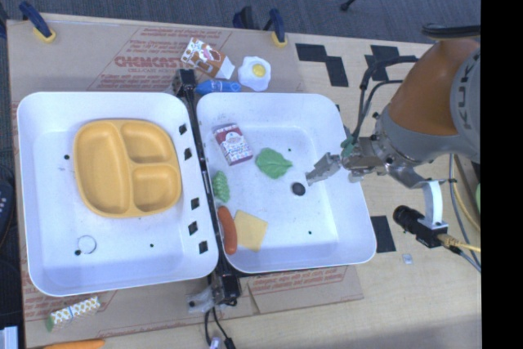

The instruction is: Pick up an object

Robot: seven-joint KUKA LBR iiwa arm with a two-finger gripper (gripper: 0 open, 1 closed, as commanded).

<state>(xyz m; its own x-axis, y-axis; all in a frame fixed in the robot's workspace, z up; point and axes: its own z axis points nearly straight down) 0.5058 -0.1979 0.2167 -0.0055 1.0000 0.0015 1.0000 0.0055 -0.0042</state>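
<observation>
The gripper (323,170) hangs over the right bin (327,234) right of the frame's middle, claw too blurry to tell, and it could slip off the flat green leaf (274,163) just to its left

The right bin (343,225) holds the pickable pieces, all lying flat on its floor. A red and white carton (233,144) lies toward the far left. Just right of it sits a green leaf (274,163). A smaller green piece (221,186) lies by the left wall. Nearer, an orange-red sausage (228,230) touches a yellow cheese slice (249,230). A small dark round object (298,189) lies mid-floor.
</observation>
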